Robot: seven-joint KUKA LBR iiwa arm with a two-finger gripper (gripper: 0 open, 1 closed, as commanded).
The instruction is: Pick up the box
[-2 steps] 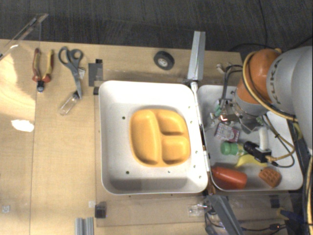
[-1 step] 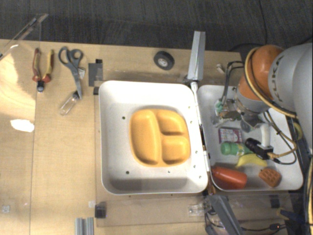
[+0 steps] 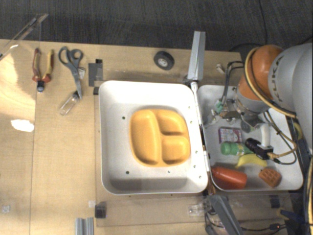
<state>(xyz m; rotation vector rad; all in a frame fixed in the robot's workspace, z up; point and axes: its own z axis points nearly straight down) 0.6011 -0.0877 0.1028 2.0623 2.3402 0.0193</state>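
Left bin (image 3: 113,131): a yellow divided tray (image 3: 160,135) occupied the centre, leaving open white floor on all four sides, widest along the left wall and near edge. Right bin (image 3: 210,96): crowded. The arm (image 3: 281,80) overhung its upper part; cables (image 3: 281,155) crossed the middle. A box (image 3: 228,133), green bottle (image 3: 232,148), banana (image 3: 251,160), red object (image 3: 228,177) and waffle-like piece (image 3: 269,176) lay close together, leaving little room between them.

A lab workbench: scissors (image 3: 73,67), pliers (image 3: 41,68), tape roll (image 3: 164,60).
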